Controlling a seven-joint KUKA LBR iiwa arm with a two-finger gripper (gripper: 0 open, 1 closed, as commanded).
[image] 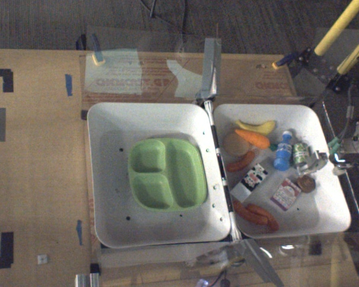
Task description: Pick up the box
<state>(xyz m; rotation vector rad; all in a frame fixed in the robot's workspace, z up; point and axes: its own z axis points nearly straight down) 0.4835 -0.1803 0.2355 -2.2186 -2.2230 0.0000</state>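
Gripper near right bin's right edge, finger state unclear, pink box just below, apparently apart, green tray mid left bin

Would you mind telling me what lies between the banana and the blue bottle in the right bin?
In the camera view, the carrot lies between the banana and the blue bottle.

Two white bins are seen side by side. A green divided tray lies in the left bin. The right bin holds a banana, a carrot, a blue bottle, sausages and a pink box. The gripper is located beside what appears to be a can, above the box.
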